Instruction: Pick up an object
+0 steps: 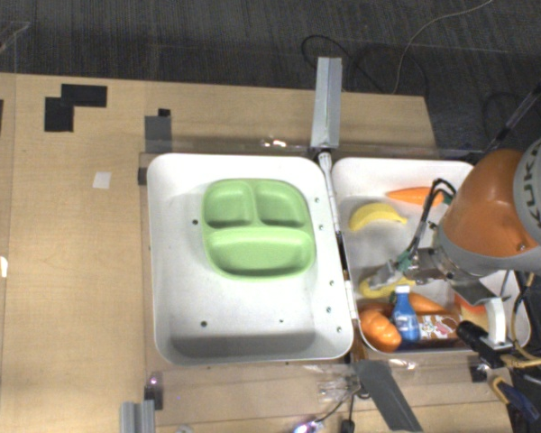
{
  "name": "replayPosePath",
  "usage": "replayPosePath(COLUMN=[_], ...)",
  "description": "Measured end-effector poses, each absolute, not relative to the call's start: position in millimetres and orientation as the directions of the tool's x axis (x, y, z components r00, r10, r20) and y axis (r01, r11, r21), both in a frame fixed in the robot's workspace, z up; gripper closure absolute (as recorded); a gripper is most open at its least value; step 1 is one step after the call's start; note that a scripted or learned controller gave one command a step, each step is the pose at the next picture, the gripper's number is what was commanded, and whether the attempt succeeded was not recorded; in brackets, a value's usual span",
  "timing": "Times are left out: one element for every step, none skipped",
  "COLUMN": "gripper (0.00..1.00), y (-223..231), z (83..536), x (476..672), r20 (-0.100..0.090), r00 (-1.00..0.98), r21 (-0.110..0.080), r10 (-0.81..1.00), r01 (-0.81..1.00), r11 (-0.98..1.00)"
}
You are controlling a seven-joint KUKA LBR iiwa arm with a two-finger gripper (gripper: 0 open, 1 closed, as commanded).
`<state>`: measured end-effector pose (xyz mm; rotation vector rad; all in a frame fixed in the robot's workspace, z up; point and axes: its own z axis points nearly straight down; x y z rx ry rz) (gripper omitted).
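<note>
Two white bins sat on the tabletop, green plate in left, hand low over right bin's banana, bottle, hand's spread untellable.

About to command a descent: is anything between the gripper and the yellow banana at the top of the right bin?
Nothing visible lies between them. The gripper sits low in the right bin, over a second yellow item and beside the blue bottle; the banana lies apart, uncovered.

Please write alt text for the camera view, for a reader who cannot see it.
The arm's gripper reaches into the right bin among a banana, a carrot and a blue bottle. The left bin holds a green divided tray.
</note>
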<state>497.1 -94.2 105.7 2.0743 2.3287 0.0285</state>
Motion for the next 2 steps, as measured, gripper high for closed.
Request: replayPosePath(gripper=[1.00,0.00], y=[-93.2,-93.1], z=[117.8,118.2], x=[499.9,500.4], r20=[-0.005,-0.005], r00=[-0.116,-0.116], r21=[0.036,0.038], r10=[0.993,0.993], r01=[0.993,0.993], r11=[0.116,0.116])
